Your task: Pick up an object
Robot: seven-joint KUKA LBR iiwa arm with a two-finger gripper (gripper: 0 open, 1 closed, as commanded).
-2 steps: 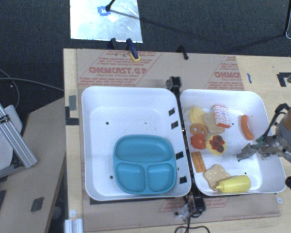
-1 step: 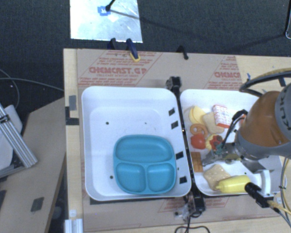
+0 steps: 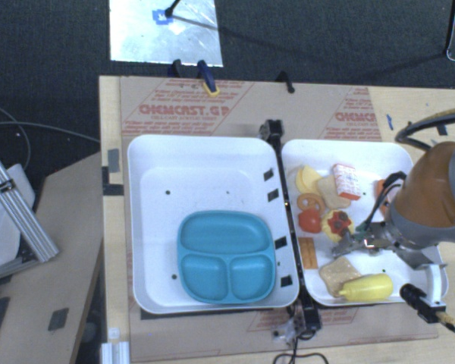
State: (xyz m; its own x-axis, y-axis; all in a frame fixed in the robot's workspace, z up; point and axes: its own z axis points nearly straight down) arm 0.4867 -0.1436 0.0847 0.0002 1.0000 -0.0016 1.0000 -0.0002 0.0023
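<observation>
**Claw low over the toy food in the right-hand bin**

The arm [image 3: 432,196], grey with its orange band, leans in from the right and dips into the right bin [image 3: 398,152]. Its claw [image 3: 354,241] sits down among the play food, near the middle of that bin, but the metal parts there run together against the clutter and I cannot tell whether it is open or closed, or whether anything is caught in it.

The things to be picked all lie in that right bin. Just left of the claw are a red tomato [image 3: 309,220] and a small red-and-yellow piece [image 3: 338,222]. Above them lie an orange pretzel-like ring [image 3: 309,202], a pale yellow wedge [image 3: 309,178] and a red-and-white packet [image 3: 346,181] resting tilted on a beige slice [image 3: 333,196]. An orange strip [image 3: 307,252] lies along the bin's left wall. Towards the near edge a yellow banana [image 3: 366,286] lies just beside a tan slice of bread [image 3: 337,272], touching it.

The left bin [image 3: 159,158] carries a blue divided plate [image 3: 226,255] with three compartments, set towards its near right corner. Both bins rest on a brown cardboard sheet [image 3: 183,105] covering the worktop [image 3: 61,226].
</observation>
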